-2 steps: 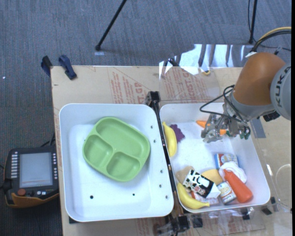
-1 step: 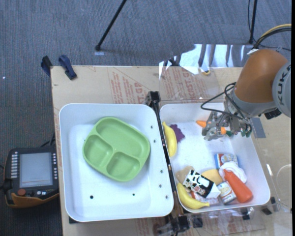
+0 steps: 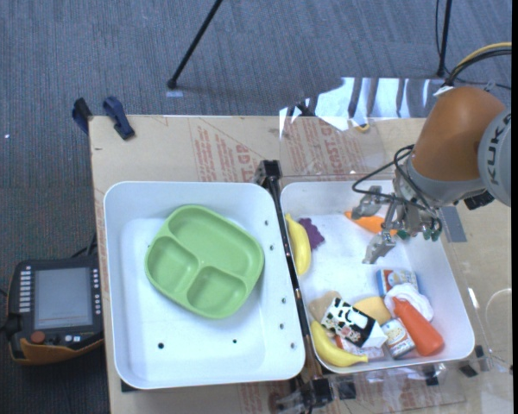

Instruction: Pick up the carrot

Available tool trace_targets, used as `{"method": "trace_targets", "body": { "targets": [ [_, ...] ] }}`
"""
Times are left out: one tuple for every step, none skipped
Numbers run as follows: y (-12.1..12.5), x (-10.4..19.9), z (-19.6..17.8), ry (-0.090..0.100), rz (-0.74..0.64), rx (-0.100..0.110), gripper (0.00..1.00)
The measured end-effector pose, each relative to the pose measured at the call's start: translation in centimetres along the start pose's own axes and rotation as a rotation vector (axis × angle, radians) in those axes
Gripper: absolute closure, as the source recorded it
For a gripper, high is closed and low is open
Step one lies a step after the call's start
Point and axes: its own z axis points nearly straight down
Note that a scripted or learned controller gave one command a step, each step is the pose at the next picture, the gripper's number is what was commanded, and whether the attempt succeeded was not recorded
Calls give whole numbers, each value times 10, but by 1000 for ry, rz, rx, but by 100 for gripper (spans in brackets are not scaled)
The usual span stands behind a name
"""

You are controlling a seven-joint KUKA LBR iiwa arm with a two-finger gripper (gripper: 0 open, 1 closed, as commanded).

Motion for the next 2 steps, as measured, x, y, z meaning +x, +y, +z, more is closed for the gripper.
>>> {"method": "trace_targets", "body": {
  "targets": [
    [-12, -3, 18, 7, 173, -3, 0],
    [-12, -6, 6, -3, 170, -1, 100]
  ]
}}
